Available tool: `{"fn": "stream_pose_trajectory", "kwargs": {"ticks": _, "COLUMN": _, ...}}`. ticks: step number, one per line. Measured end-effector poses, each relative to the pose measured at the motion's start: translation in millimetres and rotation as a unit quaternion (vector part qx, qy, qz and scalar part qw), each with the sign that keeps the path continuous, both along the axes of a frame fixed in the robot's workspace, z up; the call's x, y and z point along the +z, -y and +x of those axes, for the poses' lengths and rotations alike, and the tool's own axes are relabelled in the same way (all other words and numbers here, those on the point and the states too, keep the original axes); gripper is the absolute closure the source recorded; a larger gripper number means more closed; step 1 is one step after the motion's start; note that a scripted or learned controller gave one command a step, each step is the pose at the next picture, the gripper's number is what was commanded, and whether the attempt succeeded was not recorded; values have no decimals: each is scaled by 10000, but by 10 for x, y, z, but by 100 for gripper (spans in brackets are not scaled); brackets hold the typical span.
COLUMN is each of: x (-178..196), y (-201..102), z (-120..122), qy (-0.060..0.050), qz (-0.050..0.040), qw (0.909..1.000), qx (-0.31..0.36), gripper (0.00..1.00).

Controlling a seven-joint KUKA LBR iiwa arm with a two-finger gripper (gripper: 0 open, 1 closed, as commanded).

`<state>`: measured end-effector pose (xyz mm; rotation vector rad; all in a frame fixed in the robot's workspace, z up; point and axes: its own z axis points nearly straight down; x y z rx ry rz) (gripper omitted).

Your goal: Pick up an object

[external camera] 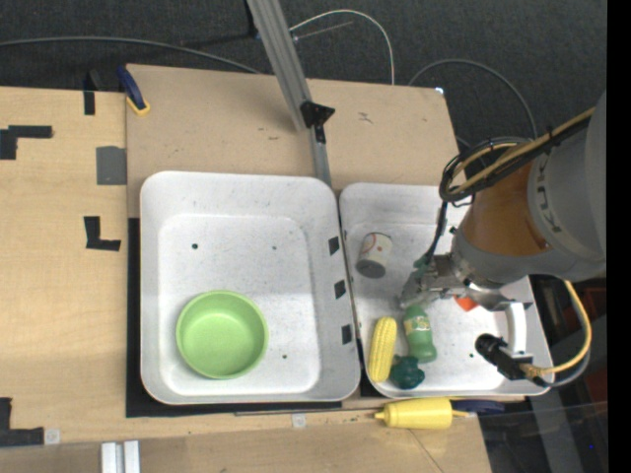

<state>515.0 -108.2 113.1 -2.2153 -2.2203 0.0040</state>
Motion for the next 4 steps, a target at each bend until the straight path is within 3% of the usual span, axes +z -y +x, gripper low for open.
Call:
{"fn": "stream_pose_trajectory", "kwargs": {"ticks": 2, "x": 987, "y": 16, "z": -75, "qy": 38, "qz": -13, "qw": 10000, "qx": -3, "gripper": 100}}
{"fn": "stream_pose_trajectory", "kwargs": {"ticks": 4, "x": 1028, "y": -948, "z": 386, "qy": 18, "qz": -3, "qw": 10000, "qx": 25, "gripper": 100}}
